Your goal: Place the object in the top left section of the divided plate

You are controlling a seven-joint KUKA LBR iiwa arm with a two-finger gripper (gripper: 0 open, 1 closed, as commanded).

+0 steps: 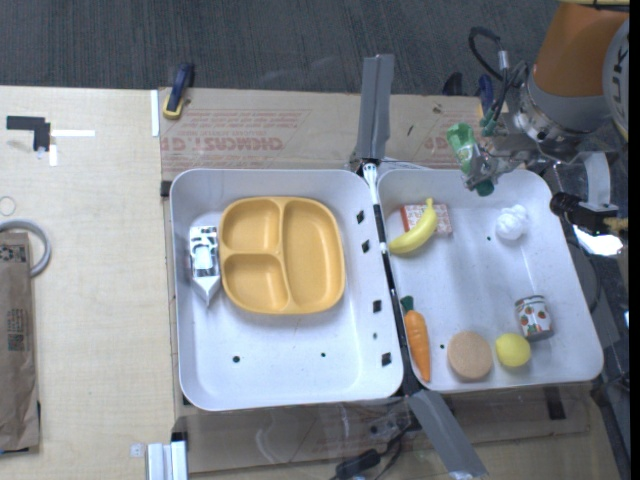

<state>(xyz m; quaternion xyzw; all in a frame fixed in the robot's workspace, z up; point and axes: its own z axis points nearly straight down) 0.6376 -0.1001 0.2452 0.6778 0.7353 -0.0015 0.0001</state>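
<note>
- The gripper [478,173] hangs over the far rim of the right bin [560,268], near that bin's back left corner; open white floor spreads below it.
- The grey arm [580,28] with its orange band leans in from the upper right, wrist tilted down and leftward.
- Its fingers pinch one green object [462,148], lifted above the bin.
- One yellow divided plate [282,254] lies well left of the gripper, in the left bin [200,368], a single white carton [204,258] touching its left edge.
- Below the gripper: one banana [418,230], one carrot [416,340], one lemon [512,351], one round biscuit [469,355], one small can [533,317], one white lump [511,223].
</note>
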